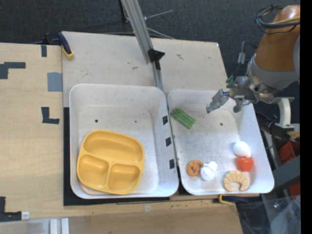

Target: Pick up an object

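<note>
Nearest my camera, along the front wall of the right bin point(253, 130), I see a tan croissant point(237, 180), with a red tomato-like piece point(244, 164) touching its upper edge and a white egg point(242, 148) just above that. Left of the croissant lie a white garlic-shaped piece point(208, 171) and a small brown pretzel point(194, 167), touching each other. All five sit well below the gripper point(225, 103) and apart from it. A green ridged piece point(183, 118) lies by the bin's left wall, off to the left of the jaws and slightly below them, nothing touching it.

I see the gripper hovering over the far right part of that bin, near its back rim, hanging from the grey arm point(273, 72) with its orange band. The two fingers stand apart, spread moderately wide, with nothing between them.

Left bin point(117, 94) holds one yellow divided tray point(111, 161), three compartments, resting in its front left corner, far to the left of the jaws.
</note>
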